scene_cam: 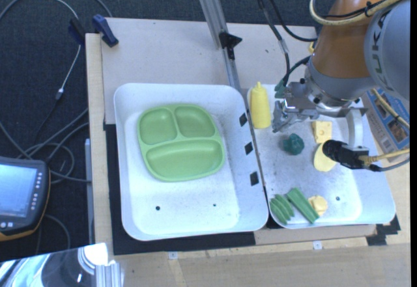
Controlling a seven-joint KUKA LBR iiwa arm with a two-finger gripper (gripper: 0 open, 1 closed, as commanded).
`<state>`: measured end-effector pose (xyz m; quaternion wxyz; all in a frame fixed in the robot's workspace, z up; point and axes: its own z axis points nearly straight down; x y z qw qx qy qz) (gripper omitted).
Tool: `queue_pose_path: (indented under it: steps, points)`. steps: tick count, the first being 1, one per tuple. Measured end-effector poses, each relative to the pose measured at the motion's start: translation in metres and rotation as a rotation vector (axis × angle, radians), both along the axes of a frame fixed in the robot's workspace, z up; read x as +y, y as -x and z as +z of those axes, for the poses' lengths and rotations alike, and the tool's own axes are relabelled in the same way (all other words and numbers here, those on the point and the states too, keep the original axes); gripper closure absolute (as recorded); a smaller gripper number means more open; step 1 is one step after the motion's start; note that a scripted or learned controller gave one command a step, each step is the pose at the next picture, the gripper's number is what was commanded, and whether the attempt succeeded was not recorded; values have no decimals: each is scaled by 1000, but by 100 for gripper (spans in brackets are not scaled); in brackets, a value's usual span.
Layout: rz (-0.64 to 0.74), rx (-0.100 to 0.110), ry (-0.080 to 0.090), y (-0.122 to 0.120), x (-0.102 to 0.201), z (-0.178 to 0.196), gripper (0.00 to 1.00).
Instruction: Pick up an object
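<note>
Ridged green pods (294, 205), speckled bin (339, 211)

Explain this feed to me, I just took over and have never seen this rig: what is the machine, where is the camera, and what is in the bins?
One fixed camera looks down at a slant on a bench with two shallow white bins. The grey arm with the orange band reaches in from the picture's right; its gripper hangs over the right bin. I see nothing between its fingers, so nothing is picked yet. The left bin holds a green divided plate. The right bin holds a yellow bottle by its left wall, a dark green lump just below the gripper, yellow pieces further right, and green pods near the front edge.
</note>
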<state>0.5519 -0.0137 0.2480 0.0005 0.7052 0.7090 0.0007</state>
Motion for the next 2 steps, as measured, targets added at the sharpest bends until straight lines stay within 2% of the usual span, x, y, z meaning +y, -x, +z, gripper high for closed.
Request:
queue_pose_path:
  steps: [1,2]
  points:
    - [0,-1,0,-38,37,-6,100]
    - [1,-1,-2,-57,81,-4,100]
